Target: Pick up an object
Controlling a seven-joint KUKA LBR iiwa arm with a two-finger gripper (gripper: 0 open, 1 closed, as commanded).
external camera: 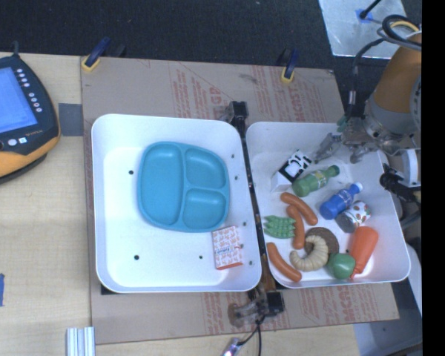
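Note:
My gripper hangs over the back of the right bin, its fingers spread open with nothing between them. Just in front of it and to its left lie a green bottle and a black-and-white carton. A blue bottle lies a little nearer the front. Further forward are orange sausages, a green leafy piece, a brown ring, a beige curled piece, a green pepper, a carrot and a small spotted ball.
The left bin holds a blue divided plate and a small red-and-white box near its front right corner. An orange tablet-like pendant lies on the bench at far left. Clamps sit along the cardboard's back edge.

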